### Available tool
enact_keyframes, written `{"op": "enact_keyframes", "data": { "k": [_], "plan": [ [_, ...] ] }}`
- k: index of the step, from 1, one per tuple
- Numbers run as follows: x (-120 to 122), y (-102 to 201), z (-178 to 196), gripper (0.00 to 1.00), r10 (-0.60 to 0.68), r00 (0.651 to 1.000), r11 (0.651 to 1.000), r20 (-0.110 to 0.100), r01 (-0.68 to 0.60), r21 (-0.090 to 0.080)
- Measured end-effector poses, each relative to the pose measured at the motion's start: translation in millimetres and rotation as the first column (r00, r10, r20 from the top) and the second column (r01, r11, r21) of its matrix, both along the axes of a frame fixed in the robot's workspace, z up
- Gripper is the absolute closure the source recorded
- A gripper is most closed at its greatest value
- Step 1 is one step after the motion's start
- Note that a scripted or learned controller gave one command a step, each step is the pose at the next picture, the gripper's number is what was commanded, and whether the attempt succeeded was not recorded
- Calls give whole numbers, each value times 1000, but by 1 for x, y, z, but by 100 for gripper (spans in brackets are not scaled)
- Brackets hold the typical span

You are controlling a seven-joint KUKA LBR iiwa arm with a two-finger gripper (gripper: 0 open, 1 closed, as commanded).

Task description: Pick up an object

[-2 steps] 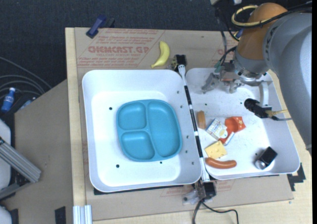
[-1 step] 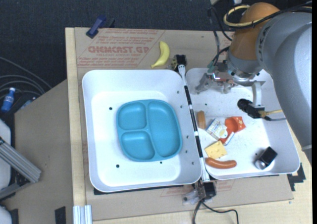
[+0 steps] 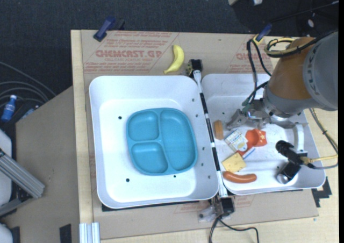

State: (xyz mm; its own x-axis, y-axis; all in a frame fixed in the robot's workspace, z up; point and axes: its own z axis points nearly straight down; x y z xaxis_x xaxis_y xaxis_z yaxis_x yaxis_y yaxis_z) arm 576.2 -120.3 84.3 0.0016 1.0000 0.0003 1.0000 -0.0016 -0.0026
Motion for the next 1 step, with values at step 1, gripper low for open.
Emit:
{"op": "enact_keyframes", "data": {
  "k": [1],
  "plan": [
    [56, 19, 1, 0, 2, 1000, 1000, 3, -2, -1]
  ]
}}
